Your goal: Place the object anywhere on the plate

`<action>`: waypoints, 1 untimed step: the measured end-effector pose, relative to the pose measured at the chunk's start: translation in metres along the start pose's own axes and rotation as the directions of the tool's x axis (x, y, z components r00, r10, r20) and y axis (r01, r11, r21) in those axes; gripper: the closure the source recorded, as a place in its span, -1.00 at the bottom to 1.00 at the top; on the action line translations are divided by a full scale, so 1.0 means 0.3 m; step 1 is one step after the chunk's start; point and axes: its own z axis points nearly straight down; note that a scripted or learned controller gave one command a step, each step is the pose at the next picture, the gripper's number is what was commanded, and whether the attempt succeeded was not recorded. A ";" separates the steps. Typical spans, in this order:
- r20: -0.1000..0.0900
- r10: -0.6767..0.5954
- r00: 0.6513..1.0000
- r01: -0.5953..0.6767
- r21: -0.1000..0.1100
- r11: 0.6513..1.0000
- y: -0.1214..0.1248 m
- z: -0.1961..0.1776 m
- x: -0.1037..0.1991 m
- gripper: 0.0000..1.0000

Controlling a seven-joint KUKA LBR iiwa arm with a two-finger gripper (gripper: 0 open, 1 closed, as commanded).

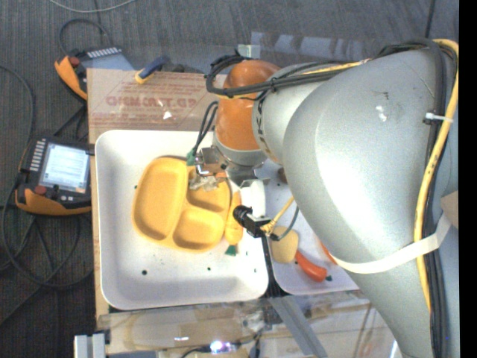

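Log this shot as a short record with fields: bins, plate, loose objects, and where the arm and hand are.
bins: two shallow white bins side by side, left bin and right bin
plate: yellow divided plate lying in the left bin
loose objects: orange-red carrot-like piece and a tan piece in the right bin
arm: grey arm reaching in from the right, orange band above the wrist
hand: hand over the plate's right edge; fingers too hidden to judge
held object: cannot tell
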 end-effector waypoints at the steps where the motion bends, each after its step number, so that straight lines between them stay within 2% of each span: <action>1: -0.004 0.118 0.993 -0.118 0.001 0.993 0.088 -0.207 -0.259 1.00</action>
